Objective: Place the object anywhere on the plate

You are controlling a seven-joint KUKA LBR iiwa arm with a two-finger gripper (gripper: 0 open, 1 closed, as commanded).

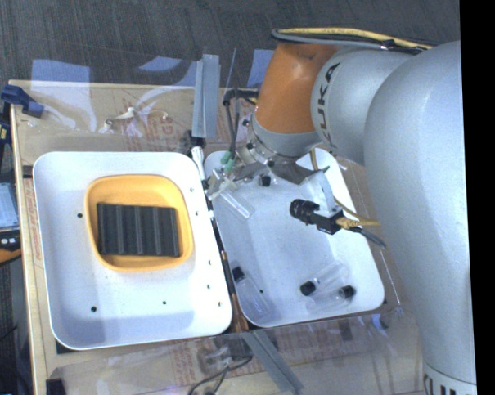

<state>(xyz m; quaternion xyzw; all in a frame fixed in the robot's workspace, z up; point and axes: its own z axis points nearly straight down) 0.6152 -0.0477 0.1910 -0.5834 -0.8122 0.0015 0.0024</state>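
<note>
A yellow plate [172, 190] lies in the left white bin [72, 298], with a dark ribbed block [138, 230] on its middle. My gripper [228, 177] hangs low over the far left corner of the right bin [277, 314], close to the wall between the two bins. A small green bit [228, 161] shows at the gripper, and I cannot make out whether anything is held. Clear plastic pieces with black caps [308, 288] [347, 292] lie near the front of the right bin. Another small black-capped piece [237, 275] rests by that bin's left wall.
The grey arm with its orange band [288, 92] covers the right bin's far right side. A metal bar [202, 96] and crumpled clear wrap [138, 120] lie on the bench behind the bins. Bare bin floor [274, 249] lies between the gripper and the clear pieces.
</note>
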